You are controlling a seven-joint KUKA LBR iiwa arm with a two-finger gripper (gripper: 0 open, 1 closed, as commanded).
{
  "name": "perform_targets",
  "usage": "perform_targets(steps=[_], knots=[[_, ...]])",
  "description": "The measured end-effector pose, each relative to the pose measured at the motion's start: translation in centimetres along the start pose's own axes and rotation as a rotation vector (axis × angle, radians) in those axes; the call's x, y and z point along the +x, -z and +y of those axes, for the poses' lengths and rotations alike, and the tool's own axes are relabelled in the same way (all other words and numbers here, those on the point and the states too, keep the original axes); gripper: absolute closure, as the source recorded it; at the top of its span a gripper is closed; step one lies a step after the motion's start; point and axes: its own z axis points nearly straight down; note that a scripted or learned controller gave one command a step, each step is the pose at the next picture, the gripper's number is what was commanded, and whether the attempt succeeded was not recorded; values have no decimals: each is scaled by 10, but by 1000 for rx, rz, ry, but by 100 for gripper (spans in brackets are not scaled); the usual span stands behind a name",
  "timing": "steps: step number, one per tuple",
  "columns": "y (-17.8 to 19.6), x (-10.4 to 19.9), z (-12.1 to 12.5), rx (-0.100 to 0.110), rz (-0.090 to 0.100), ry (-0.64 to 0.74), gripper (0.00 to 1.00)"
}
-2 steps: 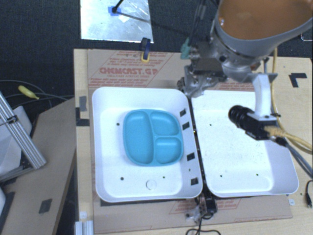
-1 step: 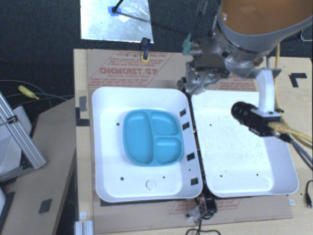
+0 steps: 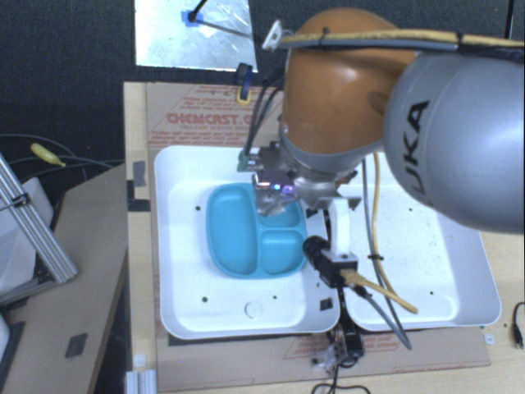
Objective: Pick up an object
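Looming across the right half of the view, the grey arm (image 3: 447, 130) is covering much of the scene, and its orange band (image 3: 344, 80) is blocking the far side of both bins. The pincer (image 3: 275, 194) is hanging beneath that band, over the left bin (image 3: 184, 261), at the upper right edge of the blue tray (image 3: 242, 236). The wrist above is shadowing and crowding it, so whether the pincer is standing wide or narrow cannot be told, nor whether it is touching the tray. Nothing is showing as being held. The blue tray is lying flat in the middle of the left bin, slightly turned, with its upper right corner disappearing under the pincer. The right bin (image 3: 447, 261) is lying just beside the left one. The arm is hiding its far part, and cables are crossing its near left corner, so only part of its floor is showing. Both bins are resting on a cardboard sheet (image 3: 197, 117) with red lettering, which the arm is cutting off partway. Counting what is visible: one arm, one pincer, two white bins and one blue tray. The tray is showing three compartments, one long one on the left and two smaller ones on the right.
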Motion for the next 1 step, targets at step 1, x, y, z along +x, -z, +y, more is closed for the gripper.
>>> perform_targets(steps=[1], knots=[[161, -7, -18, -30, 12, -2, 100]])
